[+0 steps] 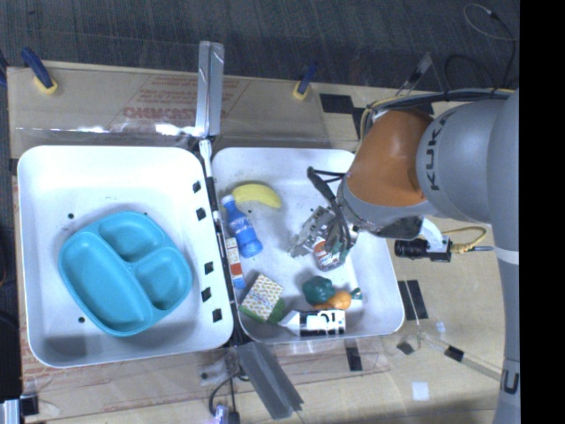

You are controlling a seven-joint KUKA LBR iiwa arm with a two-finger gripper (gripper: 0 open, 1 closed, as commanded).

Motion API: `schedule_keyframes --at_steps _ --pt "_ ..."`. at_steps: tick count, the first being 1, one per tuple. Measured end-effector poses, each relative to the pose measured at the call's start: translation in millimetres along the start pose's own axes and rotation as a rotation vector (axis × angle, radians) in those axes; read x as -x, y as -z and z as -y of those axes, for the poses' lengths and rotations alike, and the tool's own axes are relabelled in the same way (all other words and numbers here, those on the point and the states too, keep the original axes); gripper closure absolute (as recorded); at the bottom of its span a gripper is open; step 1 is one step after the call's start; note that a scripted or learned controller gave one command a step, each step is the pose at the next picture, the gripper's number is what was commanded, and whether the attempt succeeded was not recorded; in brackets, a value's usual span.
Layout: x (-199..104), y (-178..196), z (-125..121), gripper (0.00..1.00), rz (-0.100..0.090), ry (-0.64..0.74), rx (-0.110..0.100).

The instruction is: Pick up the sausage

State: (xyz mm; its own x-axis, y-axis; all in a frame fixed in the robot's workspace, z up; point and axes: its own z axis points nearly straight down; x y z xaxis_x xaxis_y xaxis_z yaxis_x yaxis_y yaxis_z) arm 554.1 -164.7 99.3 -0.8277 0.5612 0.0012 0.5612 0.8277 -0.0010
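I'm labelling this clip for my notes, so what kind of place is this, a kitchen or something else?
Most likely a robotics lab test bench, not a kitchen. A grey and orange arm reaches over two white bins, toy-like items such as a banana and a blue bottle lie in one, and cables and clamps sit around the bench.

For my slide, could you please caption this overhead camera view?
KUKA arm's gripper low in the right bin amid banana, bottle and toys; blue divided plate in the left bin.
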Motion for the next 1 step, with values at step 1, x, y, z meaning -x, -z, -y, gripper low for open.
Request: schedule_keyframes --at_steps 1 --pt "-11.6 -7.6 -6.0 1.00 -0.001 -0.010 0.001"
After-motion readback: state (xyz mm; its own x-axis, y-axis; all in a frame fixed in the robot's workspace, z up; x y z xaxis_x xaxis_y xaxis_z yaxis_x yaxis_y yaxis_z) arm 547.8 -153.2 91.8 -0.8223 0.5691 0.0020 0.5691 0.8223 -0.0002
